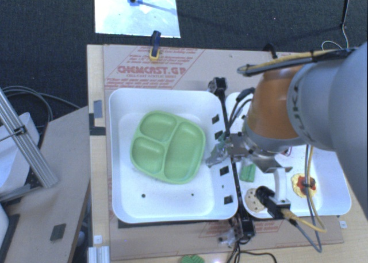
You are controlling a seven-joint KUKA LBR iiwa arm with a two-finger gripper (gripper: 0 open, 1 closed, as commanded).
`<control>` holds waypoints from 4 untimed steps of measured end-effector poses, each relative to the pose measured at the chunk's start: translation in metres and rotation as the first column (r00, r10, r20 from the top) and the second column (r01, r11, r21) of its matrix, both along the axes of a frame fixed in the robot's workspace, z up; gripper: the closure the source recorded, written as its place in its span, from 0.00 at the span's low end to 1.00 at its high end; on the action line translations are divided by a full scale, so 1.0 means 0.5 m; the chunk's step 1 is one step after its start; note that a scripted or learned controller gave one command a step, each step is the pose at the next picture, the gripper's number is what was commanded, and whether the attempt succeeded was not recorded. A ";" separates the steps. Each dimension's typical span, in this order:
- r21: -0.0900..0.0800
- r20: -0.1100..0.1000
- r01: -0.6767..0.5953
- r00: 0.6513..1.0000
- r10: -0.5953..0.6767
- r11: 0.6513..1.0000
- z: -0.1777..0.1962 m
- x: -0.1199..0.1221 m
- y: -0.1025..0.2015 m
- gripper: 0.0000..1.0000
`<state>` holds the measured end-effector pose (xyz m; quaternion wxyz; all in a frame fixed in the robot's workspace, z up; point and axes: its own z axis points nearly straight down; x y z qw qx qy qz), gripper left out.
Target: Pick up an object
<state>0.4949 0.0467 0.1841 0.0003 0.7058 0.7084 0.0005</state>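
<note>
A light green divided plate (168, 146) lies flat in the left bin (129, 198), a little above its middle. My gripper (217, 154) hangs low over the divider between the two bins, just off the plate's right edge. Nothing is visibly held in it. In the right bin (336, 201), a small green block (248, 172) lies just below the wrist. A round tan disc with dark dots (252, 199) rests near the front wall, and a yellow and red object (301, 184) sits to the right. The arm's orange band (275, 107) and grey body hide most of this bin.
Black clips (217, 85) sit along the divider between the bins. A yellow clamp (154, 46) grips the cardboard sheet behind the bins. Cables (305, 224) trail over the right bin's front edge. A metal frame (26, 147) stands on the left.
</note>
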 end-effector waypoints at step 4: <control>-0.001 0.000 0.001 1.000 -0.001 1.000 0.000 0.104 -0.092 0.00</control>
